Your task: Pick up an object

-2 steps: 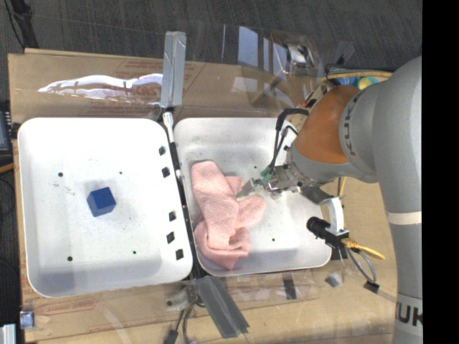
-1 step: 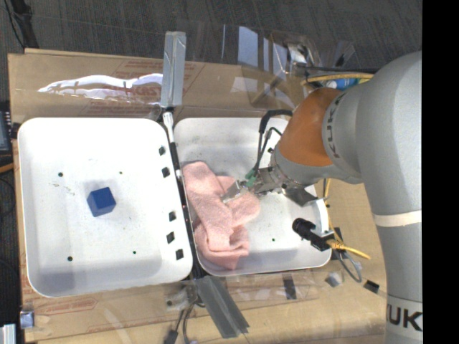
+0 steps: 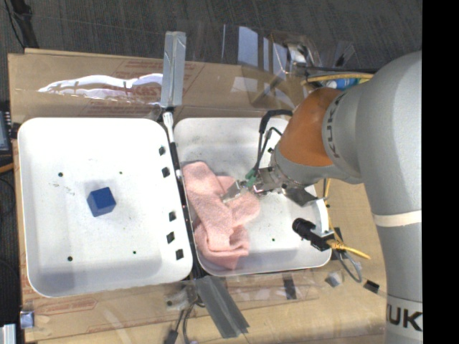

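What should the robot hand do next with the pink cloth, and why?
Probably sink a little further and pinch. The gripper sits right at the top of the pink cloth in the right bin, but I cannot see cloth between its fingers, so lifting now might bring up nothing.

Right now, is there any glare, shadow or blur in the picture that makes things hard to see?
In the camera view, glare streaks the clear sheet on the cardboard behind the bins; the blue cube is sharp and casts a soft shadow in the left bin; the gripper at the pink cloth looks small and slightly blurred.
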Available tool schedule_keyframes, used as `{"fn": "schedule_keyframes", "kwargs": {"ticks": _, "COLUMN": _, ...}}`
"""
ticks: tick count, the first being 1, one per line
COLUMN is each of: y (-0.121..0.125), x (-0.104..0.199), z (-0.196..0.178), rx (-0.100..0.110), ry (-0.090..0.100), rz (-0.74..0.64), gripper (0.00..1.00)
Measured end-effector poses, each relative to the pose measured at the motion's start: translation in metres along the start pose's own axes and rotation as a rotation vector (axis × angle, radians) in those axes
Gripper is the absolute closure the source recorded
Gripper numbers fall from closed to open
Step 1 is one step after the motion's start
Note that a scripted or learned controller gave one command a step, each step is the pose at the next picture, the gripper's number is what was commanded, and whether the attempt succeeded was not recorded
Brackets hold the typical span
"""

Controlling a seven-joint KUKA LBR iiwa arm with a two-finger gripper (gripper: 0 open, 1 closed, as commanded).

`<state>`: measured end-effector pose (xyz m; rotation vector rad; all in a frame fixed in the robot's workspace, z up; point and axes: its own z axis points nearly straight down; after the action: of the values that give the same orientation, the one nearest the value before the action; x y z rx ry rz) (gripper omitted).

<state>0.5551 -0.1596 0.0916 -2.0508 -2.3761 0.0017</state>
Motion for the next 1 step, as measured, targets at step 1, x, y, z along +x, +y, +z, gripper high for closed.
{"fn": "schedule_keyframes", "kwargs": {"ticks": 1, "y": 0.0300, "x": 0.0121, "z": 0.0002, "rx": -0.001, "ry": 0.000, "rz": -0.014, "gripper": 0.00}}
